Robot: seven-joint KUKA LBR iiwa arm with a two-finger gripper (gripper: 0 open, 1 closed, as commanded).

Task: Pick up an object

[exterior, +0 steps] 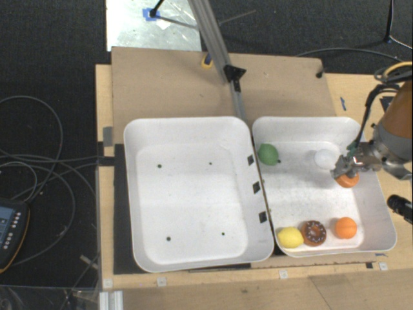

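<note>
While the gripper (346,170) sits low at the right bin's (303,129) right edge, I see an orange thing (348,180) under it; whether it grips, I cannot tell.

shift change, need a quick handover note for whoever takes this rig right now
Gripper: low over the right bin's right side, right at an orange object; no firm hold visible.
Also in the right bin: green ball, white ball, lemon, chocolate donut, orange ball.
Done: nothing visibly lifted.
Left: grasp one object and raise it.
</note>
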